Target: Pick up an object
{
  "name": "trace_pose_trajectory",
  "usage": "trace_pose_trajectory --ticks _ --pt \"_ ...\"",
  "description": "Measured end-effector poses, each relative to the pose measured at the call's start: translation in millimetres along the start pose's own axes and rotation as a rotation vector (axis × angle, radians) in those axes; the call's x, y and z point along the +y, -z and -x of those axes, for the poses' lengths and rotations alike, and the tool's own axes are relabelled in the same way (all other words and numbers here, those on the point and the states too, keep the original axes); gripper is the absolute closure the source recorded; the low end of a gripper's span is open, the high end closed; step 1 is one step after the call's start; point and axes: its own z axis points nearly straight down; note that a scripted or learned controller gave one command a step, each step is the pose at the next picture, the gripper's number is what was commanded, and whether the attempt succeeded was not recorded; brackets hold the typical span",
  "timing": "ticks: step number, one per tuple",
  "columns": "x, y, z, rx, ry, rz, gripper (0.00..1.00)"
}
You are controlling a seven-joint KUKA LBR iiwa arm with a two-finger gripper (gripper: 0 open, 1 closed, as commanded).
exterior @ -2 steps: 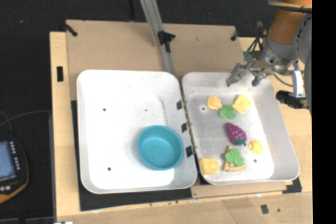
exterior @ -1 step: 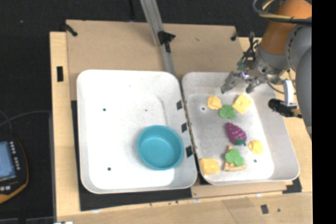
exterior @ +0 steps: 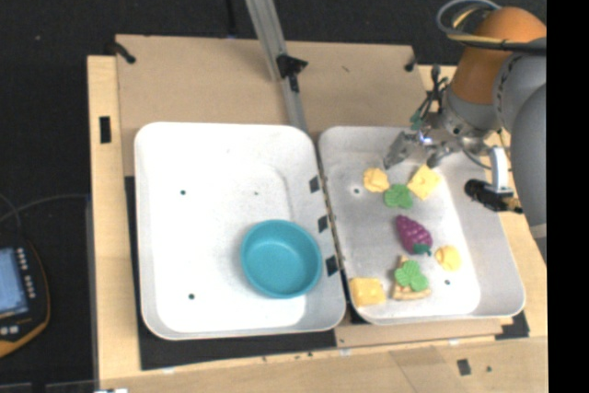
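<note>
A robot gripper hangs with fingers spread wide and nothing between them over the right bin, just above a yellow block lying beside a green toy and purple grapes.

Colours across the two white bins

A teal-blue bowl sits in the white left bin; below the metal-grey hand, the white right bin holds yellow pieces, a green leaf shape and purple grapes; the arm's band is orange, the bench tan.
</note>
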Motion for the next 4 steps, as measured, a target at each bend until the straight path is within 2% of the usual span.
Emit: trace_pose_trajectory --ticks 1,3,4 --pt "1.1 12.2 1.1 -0.004 0.002 0.004 1.0" --pt "3.6 107.3 3.3 0.002 0.0 0.006 1.0" --pt "1.1 102.7 -47.0 0.004 -0.003 0.0 1.0"
